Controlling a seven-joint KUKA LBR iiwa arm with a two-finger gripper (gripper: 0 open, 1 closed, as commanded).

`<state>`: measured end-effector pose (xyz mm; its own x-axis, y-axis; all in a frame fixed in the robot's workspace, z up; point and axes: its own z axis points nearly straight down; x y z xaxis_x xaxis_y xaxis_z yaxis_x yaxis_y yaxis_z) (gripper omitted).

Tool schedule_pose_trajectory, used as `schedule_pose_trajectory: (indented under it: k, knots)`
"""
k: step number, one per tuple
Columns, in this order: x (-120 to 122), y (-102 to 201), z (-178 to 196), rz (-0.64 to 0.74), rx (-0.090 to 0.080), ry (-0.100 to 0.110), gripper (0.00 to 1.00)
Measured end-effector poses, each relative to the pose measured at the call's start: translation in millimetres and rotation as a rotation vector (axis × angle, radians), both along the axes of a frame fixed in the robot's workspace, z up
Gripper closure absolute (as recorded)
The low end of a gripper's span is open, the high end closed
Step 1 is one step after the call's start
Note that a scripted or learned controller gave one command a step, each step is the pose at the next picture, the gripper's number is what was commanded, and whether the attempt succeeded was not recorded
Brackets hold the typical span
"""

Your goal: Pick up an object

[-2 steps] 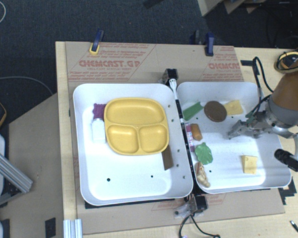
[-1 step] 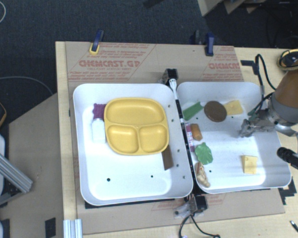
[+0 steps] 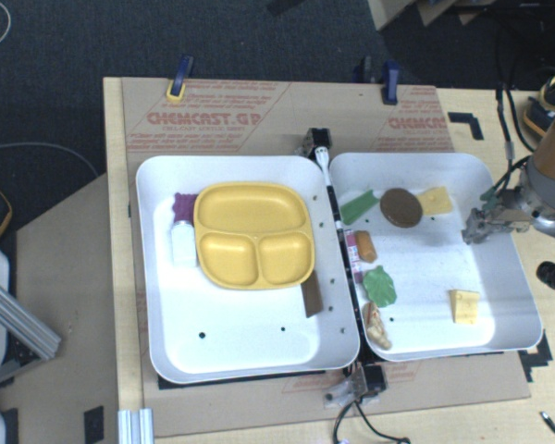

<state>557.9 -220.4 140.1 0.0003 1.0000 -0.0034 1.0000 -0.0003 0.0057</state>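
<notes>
From above, my gripper hangs at the right bin's right rim, its fingers too blurred to tell their spread, holding nothing I can see; I should centre over the yellow block nearby before descending.

The bench board carried red print. The line reading "CHEMCAST G.P" ran above the left bin, well to the left of the fingers and farther back. A smaller red line above it was too fine to read. A second "CHEMCAST" stood on the board behind the right bin, just left of the fingers, partly cut off.
</notes>
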Motion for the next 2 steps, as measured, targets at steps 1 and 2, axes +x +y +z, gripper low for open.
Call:
schedule_pose_trajectory:
  k: [1, 2]
  knots:
    - [10, 1, 59, 0.002, 0.000, -0.002, 1.00]
    - [12, 1, 87, 0.002, 0.000, 0.000, 1.00]
